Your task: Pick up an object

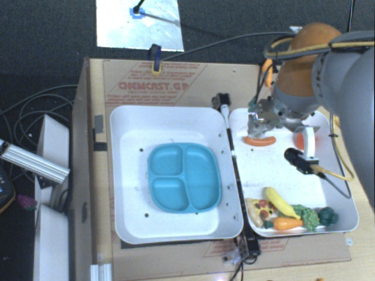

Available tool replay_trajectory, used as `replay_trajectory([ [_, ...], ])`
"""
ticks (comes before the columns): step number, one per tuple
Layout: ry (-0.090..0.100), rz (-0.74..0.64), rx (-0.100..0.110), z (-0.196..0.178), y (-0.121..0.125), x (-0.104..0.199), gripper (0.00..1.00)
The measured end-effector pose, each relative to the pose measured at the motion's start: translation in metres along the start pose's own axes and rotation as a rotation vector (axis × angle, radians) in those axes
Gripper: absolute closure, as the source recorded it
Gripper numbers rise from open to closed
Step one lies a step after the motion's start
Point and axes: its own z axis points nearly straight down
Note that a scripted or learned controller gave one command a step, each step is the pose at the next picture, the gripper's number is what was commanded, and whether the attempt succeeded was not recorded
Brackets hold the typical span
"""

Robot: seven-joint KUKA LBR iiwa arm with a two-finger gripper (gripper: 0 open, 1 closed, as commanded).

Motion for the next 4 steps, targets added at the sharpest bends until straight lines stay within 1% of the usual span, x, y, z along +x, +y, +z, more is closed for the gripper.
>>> replay_trajectory([
  [1, -0.002, 0.003, 0.002, 0.000, -0.023, -0.044, 1.00],
  [2, -0.001, 0.000, 0.000, 0.000, 0.045, -0.027, 1.00],
  [3, -0.001, -0.001, 0.001, 0.000, 0.028, 0.000, 1.00],
  [4, -0.001, 0.003, 0.001, -0.035, -0.006, -0.011, 1.00],
])
